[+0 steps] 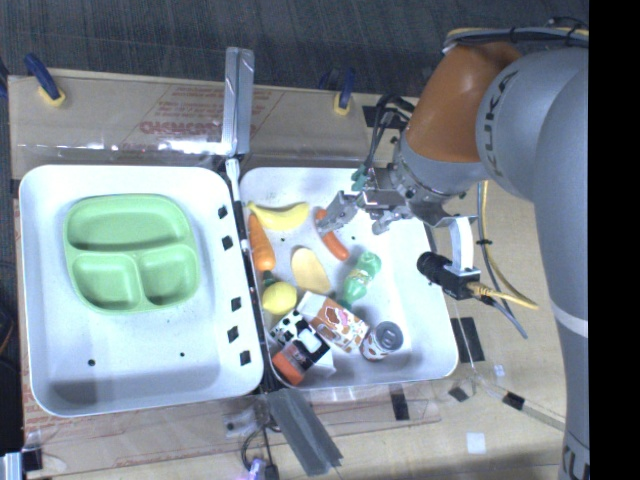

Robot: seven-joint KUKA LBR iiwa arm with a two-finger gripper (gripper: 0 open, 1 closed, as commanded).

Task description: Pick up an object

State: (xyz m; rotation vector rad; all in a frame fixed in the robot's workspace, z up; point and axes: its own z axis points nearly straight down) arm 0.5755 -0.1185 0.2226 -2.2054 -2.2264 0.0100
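Arm (520, 158): grey with an orange band, it enters from the right and hangs over the right bin's upper right part, covering that corner.
Left bin (50, 358): white, holding a green divided tray (130, 251) in its upper half; bare floor lies below and to the right of the tray.
Right bin (425, 353): white, crowded down its left and lower side; the barest floor is at the right, under the arm.
Divider: the two bins meet along a rim with black clips (235, 298); a carrot and other items lie close against it.
Gripper (340, 211): low over the upper middle of the right bin; whether it is released or clenched cannot be told, and nothing shows as grasped.
Banana (280, 214): yellow, long axis roughly left to right, near the top rim.
Carrot (261, 245): orange, long axis up and down along the left wall.
Small orange piece (336, 244): just below the gripper, slanting down to the right.
Green bottle (360, 276): tilted, top toward upper right.
Lemon (279, 297): round, near the left wall.
Can (383, 340): near the lower rim.
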